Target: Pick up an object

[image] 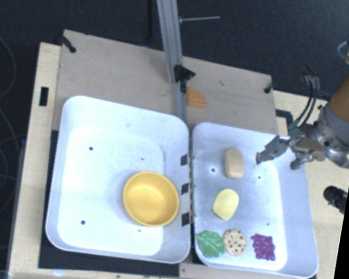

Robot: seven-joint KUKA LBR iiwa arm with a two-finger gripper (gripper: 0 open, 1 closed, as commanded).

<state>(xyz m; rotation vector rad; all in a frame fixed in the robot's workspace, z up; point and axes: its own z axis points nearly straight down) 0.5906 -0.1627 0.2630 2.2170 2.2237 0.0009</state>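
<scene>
Jaws: from the camera view they stand apart with nothing between them; one dark finger slants down-left, the other sits shorter to its right.
Gripper [283, 155]: above the upper right part of the right bin [300, 221], near its far rim, at the end of the arm [347, 106] with its orange band.
Nearest candidate: a tan bread-roll-like piece [234, 163], in the upper middle of the right bin, just left of and below the gripper, lying free of its neighbours.
Other candidates, right bin: a yellow lemon-like piece [226, 204] below the roll, apart from it; along the near wall a green leaf-shaped piece [210, 243], a chocolate-chip cookie [234, 241] touching or nearly touching the leaf, and a purple grape bunch [264, 247] just beside the cookie.
Left bin [90, 127]: a yellow bowl [151, 198], upright, near the divide between the bins.
Step in hand: by my judgement, the approach, with nothing yet grasped.
Best target: the roll looks the soundest choice, being closest and having open floor all round for both fingers.
How to do it well: centre over the roll, turn the wrist so the fingers straddle its narrow width, and descend straight until the tips are low on its sides before closing.
Risk: the rounded top may squirt out of a high or off-centre pinch; the flat pieces by the near wall seem harder, being thin and crowded.
Check: lift a little and see that the piece rises with the fingers.
</scene>
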